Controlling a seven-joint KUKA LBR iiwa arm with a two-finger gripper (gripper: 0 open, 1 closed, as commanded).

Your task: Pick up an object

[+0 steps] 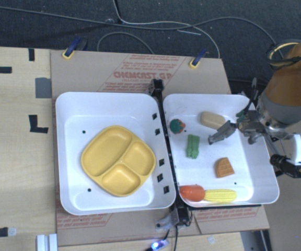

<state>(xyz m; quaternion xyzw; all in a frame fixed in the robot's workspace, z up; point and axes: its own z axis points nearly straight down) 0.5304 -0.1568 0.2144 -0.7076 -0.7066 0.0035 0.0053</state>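
Two shallow white bins sit side by side on a sheet of cardboard (140, 72) laid over the wooden bench; the left bin (69, 140) holds a yellow plate (118, 160) split into three compartments, lying at a slant near the middle of the bin floor; the right bin (263, 184) holds the loose things on offer for picking up

In the right bin, a small round toy (177, 125), green with a red patch, lies near the left wall toward the back; just right of it and slightly nearer the front lies a green oblong piece (193, 146); a pale beige lump (212, 120) lies toward the back, right of the round toy; an orange wedge (224, 167) lies apart from the others in the right half of the floor; along the front wall a red tomato (193, 193) touches the end of a yellow corn cob (220, 195), the two lying in a row

The arm comes in from the right, its orange band above the wrist; the gripper (219, 134) reaches over the right bin just beside the beige lump, between it and the orange wedge; one dark finger shows slanting down to the left, and I cannot tell how far the hand is parted; nothing is seen between its fingers
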